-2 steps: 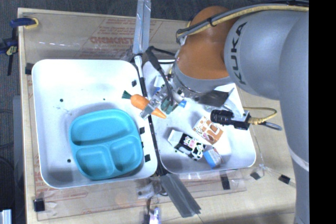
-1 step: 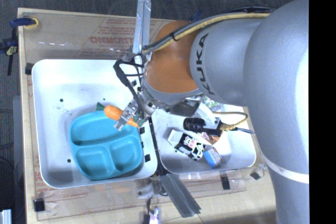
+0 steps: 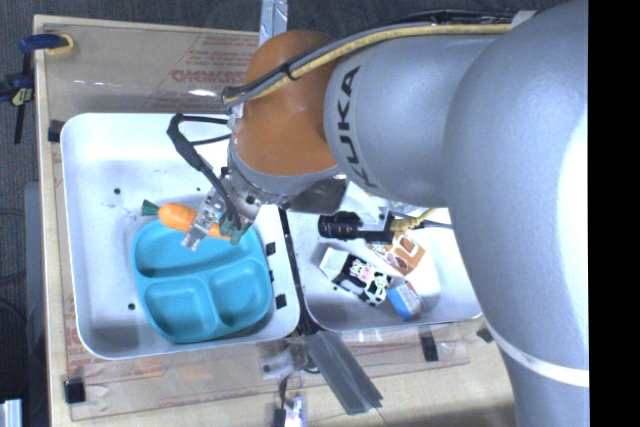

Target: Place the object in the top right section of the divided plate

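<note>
A blue divided plate (image 3: 236, 297) lies in the left white bin (image 3: 95, 215), with one long section at the top and two smaller ones below. An orange toy carrot (image 3: 177, 215) with a green top rests over the plate's upper left rim. My gripper (image 3: 221, 226) is down at the carrot's right end, and orange shows between its fingers. It looks shut on the carrot. The grey arm hides much of the bin's right side.
The right bin (image 3: 450, 307) holds a black-and-white cow-patterned item (image 3: 366, 282), a white box (image 3: 334, 261), a small blue piece (image 3: 405, 301) and an orange-and-white thing (image 3: 408, 255). The arm's bulk covers that bin's upper part.
</note>
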Controlling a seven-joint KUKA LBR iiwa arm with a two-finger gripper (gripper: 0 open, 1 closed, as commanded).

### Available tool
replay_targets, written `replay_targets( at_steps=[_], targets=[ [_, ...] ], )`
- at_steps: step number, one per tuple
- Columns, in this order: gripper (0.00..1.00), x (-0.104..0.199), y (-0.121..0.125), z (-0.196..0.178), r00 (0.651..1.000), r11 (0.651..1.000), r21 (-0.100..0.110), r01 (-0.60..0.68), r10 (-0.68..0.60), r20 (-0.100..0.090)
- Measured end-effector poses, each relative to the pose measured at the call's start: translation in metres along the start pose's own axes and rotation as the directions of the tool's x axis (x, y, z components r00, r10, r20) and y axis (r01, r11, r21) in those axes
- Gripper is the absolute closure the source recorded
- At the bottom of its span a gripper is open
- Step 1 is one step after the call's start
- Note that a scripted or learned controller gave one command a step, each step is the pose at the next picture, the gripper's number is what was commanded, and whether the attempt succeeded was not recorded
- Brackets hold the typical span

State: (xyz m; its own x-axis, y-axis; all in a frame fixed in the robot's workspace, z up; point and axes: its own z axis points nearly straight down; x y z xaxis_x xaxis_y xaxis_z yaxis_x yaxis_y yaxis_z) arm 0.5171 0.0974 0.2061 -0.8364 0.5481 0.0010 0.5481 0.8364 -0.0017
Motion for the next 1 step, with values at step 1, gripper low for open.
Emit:
replay_targets(
  at_steps=[1],
  targets=[
    [1.00, -0.0438, -0.0075, 0.0153, 0.999, 0.999, 0.000, 0.038, -0.038, 0.000]
  ],
)
